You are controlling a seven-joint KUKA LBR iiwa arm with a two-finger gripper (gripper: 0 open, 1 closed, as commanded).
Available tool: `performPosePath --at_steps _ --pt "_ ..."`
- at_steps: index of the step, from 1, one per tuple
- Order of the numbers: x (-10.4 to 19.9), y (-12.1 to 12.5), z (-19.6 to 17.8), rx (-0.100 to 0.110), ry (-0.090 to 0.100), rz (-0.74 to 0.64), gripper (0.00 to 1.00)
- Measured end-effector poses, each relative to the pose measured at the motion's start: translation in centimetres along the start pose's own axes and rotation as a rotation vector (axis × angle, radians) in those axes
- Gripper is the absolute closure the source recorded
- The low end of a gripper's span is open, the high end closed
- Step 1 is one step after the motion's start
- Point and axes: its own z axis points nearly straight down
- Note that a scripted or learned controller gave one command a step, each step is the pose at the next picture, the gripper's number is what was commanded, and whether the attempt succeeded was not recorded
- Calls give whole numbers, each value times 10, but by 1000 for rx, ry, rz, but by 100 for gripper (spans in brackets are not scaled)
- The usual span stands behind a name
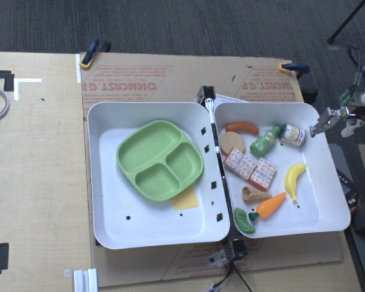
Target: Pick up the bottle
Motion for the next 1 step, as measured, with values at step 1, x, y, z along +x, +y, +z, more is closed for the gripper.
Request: performPosePath --at_steps 1 --pt "0 0 -10 0 -1 -3 100"
